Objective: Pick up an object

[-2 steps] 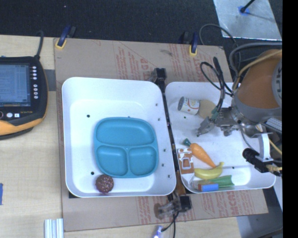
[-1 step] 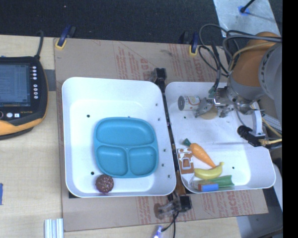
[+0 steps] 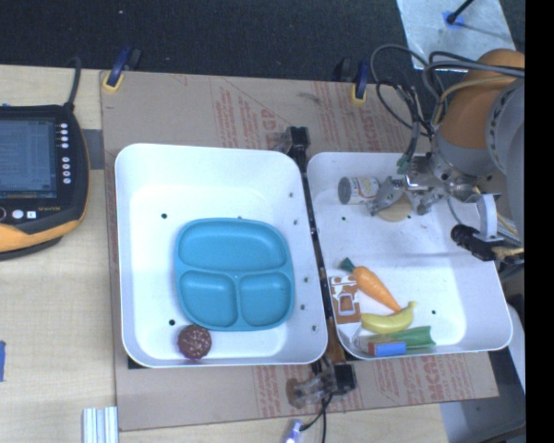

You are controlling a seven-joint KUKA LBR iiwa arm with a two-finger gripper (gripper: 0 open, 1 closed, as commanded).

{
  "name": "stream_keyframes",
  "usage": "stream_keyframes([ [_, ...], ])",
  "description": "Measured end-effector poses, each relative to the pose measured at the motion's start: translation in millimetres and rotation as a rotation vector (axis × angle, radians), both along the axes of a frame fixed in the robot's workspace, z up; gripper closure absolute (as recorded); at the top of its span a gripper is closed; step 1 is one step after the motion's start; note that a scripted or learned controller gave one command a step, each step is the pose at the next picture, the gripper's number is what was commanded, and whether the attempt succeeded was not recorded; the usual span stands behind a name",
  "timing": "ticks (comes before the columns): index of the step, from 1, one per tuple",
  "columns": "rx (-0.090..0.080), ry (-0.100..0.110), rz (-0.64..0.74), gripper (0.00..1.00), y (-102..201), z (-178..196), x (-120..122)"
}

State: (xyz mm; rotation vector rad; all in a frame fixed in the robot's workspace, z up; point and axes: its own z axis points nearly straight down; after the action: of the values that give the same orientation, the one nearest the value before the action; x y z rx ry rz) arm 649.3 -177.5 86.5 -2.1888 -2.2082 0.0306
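My gripper [image 3: 394,198] hangs low over the far part of the right bin [image 3: 462,289], reached in from the right. Partly under it lies a tan, rounded object [image 3: 397,214]. Just to its left a small grey can [image 3: 352,190] lies on its side. At the near end of that bin are an orange carrot [image 3: 377,286], a yellow banana [image 3: 389,321], a green stick [image 3: 410,336], a blue and red marker [image 3: 388,348] and an orange-and-white box [image 3: 346,302]. Whether anything is in the gripper cannot be made out.
The left bin [image 3: 148,247] holds a blue divided plate [image 3: 233,272] and a brown ball [image 3: 194,341] at its near edge. A teach pendant [image 3: 23,178] rests on the bench at far left. Cables [image 3: 402,81] loop behind the right bin.
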Motion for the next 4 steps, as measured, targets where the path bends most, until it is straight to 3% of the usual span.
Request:
stream_keyframes([
  [1,-0.01,-0.032,-0.004,0.0,-9.9,5.2,-87.2],
  [2,-0.008,-0.034,-0.005,0.0,3.5,5.6,-14.4],
  [3,-0.009,-0.032,-0.005,0.0,-34.6,5.6,6.7],
  [4,-0.009,-0.032,-0.001,1.0,-34.7,16.5,7.1],
])
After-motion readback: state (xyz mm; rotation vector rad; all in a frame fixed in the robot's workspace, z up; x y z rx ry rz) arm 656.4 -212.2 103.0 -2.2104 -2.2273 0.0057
